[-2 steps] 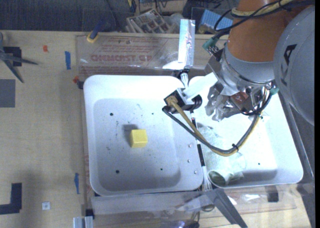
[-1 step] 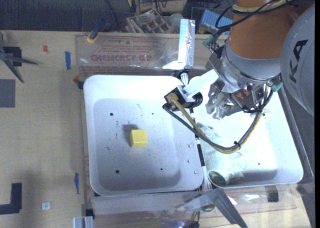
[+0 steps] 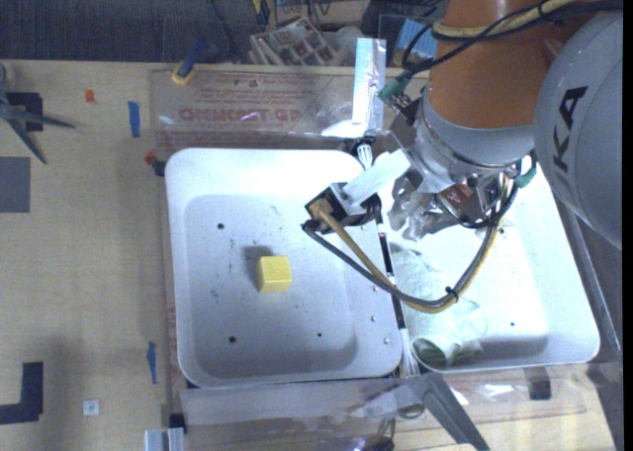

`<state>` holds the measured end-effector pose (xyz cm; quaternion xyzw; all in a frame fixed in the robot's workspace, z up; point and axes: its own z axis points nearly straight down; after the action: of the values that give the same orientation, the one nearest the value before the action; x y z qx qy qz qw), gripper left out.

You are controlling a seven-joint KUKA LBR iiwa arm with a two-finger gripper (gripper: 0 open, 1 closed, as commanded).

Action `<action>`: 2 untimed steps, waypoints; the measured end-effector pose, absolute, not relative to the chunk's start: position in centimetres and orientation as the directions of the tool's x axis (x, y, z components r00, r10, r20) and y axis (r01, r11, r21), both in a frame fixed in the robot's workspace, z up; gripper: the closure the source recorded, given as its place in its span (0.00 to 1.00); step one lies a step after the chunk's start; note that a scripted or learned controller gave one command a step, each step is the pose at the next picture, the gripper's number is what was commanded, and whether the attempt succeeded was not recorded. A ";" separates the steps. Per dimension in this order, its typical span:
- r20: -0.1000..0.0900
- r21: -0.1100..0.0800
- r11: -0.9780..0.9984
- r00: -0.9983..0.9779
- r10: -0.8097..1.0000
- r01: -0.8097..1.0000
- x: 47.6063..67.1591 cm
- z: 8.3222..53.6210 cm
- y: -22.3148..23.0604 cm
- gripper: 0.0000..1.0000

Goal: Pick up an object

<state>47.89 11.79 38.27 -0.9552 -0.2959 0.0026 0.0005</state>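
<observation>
we cannot tell the gripper's [image 3: 413, 214] state above the wall between the bins, so we should swing it left over the yellow block [image 3: 274, 272] in the left bin [image 3: 198, 177], centre, then descend straight.

left bin [image 3: 198, 182]: open around yellow block [image 3: 274, 272] | arm [image 3: 495, 63] overhangs divider

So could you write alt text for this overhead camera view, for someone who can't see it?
A small yellow block lies alone in the left of two shallow white bins. The grey and orange robot arm reaches in from the right, its tool low over the divide between the bins, apart from the block. A crumpled pale object sits in the right bin's near corner.
</observation>
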 end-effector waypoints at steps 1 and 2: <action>0.001 0.001 -0.810 0.810 0.586 0.586 49.0 43.5 17.4 1.00; 0.001 0.001 -0.960 0.960 0.280 0.280 48.0 38.0 11.2 1.00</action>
<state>47.98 11.22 38.01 -0.9900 -0.1413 -0.0004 -0.0005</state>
